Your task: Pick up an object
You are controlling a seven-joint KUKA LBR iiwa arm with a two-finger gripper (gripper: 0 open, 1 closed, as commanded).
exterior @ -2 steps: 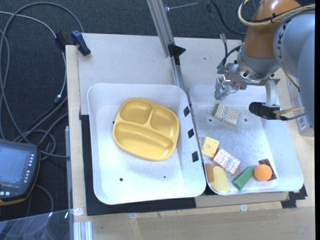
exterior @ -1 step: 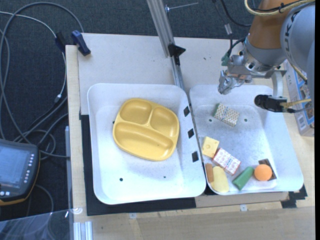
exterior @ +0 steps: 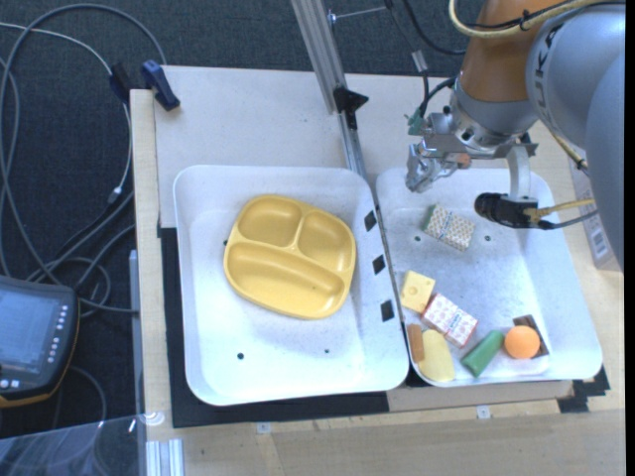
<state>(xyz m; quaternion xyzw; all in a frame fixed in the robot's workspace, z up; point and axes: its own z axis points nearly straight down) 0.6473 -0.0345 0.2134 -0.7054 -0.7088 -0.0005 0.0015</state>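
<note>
Several small objects sit in our right bin (exterior: 556, 266), mostly huddled at its near edge, so we hang the gripper (exterior: 425, 172) above the lone patterned block (exterior: 449, 227), easiest to reach, grasping nothing; its opening we cannot tell.

Grey arm (exterior: 585, 67), glossy orange band (exterior: 506, 38) above wrist, yellow and black cables looped on top, small metal gripper (exterior: 425, 172).
</note>
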